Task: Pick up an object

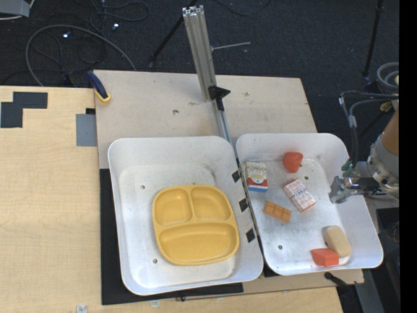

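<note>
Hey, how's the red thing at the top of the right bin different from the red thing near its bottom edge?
The upper red object is rounded and stands alone; the lower red block is flatter and boxier and lies against a tan bread-like piece. The upper one sits near the bin's far side, the lower one at its near rim. Both are small, red-orange, and lie in the right bin.

Six small items (300, 195) in right bin (365, 246)

Even overhead light, soft shadows, slightly grainy, dark surroundings
</note>
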`<move>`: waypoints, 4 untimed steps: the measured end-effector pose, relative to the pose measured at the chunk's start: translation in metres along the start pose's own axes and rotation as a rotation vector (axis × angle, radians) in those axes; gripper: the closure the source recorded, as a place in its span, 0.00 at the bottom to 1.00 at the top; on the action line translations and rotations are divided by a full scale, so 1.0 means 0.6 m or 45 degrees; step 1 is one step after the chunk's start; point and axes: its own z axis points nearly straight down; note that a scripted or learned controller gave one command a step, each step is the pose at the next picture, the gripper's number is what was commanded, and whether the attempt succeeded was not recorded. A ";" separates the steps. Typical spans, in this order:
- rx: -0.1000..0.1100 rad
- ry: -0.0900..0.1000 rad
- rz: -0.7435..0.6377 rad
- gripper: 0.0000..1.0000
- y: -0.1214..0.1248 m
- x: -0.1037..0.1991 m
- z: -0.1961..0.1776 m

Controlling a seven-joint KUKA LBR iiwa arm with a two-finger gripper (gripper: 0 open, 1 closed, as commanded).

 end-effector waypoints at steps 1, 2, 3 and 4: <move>0.008 0.005 -0.005 1.00 0.006 0.098 0.018; 0.008 0.005 -0.006 1.00 0.004 0.188 0.004; 0.009 0.004 -0.004 1.00 0.021 0.265 0.016; 0.007 0.002 -0.005 1.00 0.032 0.365 0.007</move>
